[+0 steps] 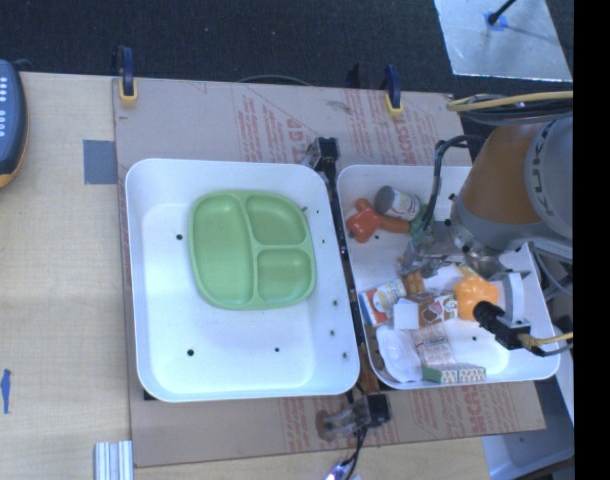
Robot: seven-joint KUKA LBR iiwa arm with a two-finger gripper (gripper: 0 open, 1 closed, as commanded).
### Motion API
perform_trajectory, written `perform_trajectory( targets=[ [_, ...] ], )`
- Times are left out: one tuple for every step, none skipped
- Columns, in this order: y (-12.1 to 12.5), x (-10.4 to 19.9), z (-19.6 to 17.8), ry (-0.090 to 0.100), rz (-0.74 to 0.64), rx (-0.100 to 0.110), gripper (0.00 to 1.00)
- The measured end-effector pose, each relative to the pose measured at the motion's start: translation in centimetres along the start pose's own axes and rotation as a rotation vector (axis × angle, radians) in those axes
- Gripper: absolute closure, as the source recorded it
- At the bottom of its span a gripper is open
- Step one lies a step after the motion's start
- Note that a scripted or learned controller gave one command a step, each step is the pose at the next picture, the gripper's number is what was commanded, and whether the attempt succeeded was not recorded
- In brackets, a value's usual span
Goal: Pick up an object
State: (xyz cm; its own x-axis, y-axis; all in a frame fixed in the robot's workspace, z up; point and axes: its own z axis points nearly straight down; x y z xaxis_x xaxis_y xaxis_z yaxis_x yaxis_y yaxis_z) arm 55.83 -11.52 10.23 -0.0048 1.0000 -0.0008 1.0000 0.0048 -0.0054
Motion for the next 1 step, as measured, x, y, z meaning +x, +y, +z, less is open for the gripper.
perform_trajectory(
  targets=[
    [-0.82,4.77,-9.15,0.001,0.0,-0.003,1.0]
  ],
)
